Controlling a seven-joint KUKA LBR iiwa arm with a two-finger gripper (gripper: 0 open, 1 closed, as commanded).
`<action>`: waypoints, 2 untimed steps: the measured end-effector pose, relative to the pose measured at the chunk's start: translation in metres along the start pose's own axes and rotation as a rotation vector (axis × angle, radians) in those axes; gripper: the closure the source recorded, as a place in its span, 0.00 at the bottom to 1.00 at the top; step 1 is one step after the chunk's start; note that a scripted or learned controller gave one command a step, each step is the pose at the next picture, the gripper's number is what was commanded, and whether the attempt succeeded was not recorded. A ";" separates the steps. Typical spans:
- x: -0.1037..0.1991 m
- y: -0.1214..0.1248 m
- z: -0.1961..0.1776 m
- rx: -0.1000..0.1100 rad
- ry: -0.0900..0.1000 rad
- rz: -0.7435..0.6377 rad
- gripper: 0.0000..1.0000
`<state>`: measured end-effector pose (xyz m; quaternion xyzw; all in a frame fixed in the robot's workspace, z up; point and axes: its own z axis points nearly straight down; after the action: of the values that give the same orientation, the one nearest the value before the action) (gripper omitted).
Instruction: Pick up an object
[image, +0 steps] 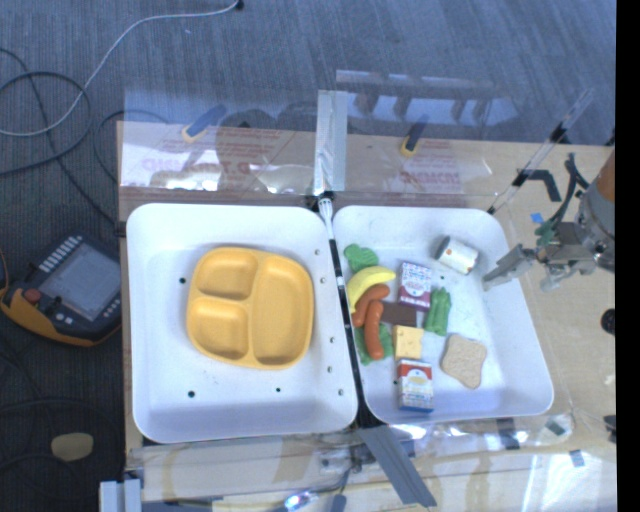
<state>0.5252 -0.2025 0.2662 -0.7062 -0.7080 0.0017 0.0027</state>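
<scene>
The right bin (520, 385) holds several toy foods: a white can (456, 254), a yellow banana (370, 282), orange sausages (372, 318), a pink-and-white box (416, 283), a green vegetable (438, 310), a cheese square (408, 342), a bread slice (464, 360) and a small carton (415, 385). My gripper (522, 278) hovers over this bin's right rim, to the right of the can. It is open, with its two grey fingers spread and nothing between them.
In the left bin (160, 400) lies a yellow divided plate (250, 305). A green leafy piece (360, 257) sits by the wall between the bins. A handheld pendant (70, 290) lies on the floor at far left, with cables around it.
</scene>
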 end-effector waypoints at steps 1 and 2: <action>0.038 0.017 0.165 -0.012 -0.002 -0.135 0.00; 0.039 0.014 0.163 0.001 0.004 -0.135 1.00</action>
<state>0.5384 -0.1631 0.1032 -0.6570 -0.7539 0.0004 0.0046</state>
